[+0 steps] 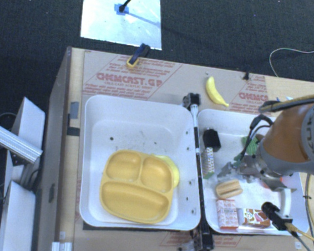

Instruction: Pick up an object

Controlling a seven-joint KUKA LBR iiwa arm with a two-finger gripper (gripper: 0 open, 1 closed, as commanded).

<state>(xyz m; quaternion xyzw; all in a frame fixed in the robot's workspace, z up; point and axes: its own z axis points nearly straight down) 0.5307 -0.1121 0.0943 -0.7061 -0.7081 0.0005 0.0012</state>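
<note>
The claw (231, 170) hangs low over the right bin (227, 117), near its left wall, at the end of the arm (292, 139) reaching in from the right. Whether it is open or closed cannot be told, and nothing is seen in its hold. Just below it lies a tan bun (228, 188), close under the claw tip; contact cannot be judged. To the claw's left a speckled tube (209, 161) lies along the wall, with a black block (211, 138) above it. Something green (251, 144) shows beside the arm. Near the front rim sit a red-and-white box (227, 214) and a packet (255, 217). The left bin (135, 120) holds a yellow divided plate (136, 187). A banana (216, 93) lies on the desk (167, 78) behind the bins.
</note>
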